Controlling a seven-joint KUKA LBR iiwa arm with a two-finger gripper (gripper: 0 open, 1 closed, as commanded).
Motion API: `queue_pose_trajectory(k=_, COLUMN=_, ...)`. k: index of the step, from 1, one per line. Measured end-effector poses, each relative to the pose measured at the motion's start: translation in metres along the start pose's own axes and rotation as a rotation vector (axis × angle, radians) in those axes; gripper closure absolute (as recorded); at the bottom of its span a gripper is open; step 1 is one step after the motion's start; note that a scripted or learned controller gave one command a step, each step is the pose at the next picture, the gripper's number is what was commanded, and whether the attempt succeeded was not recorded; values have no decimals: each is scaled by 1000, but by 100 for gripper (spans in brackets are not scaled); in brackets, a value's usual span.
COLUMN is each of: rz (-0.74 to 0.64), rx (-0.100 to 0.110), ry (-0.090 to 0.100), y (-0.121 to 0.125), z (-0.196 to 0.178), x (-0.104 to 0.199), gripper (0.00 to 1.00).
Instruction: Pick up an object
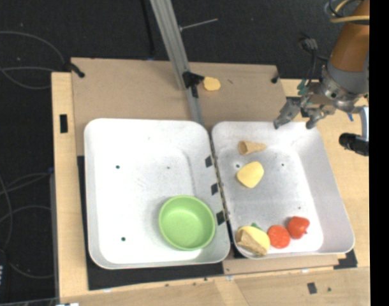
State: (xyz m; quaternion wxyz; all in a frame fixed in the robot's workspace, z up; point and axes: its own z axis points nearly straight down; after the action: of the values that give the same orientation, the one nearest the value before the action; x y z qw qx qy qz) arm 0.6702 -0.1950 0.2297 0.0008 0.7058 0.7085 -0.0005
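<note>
Pale yellow rounded lump lying loose mid-floor of the right-hand shallow white bin, near a tan cone-shaped piece; nothing lifted yet. Two-finger gripper spread apart and bare above the bin's far edge, with descent, closing and lift all left to do.
</note>
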Motion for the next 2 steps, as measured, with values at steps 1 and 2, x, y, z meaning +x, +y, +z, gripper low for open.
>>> queue_pose_trajectory(k=1, rz=-1, rx=1, ry=-2, y=0, z=0, x=-1, gripper=0)
queue_pose_trajectory(k=2, rz=4, rx=4, ry=-2, y=-3, z=42, x=-5, gripper=0)
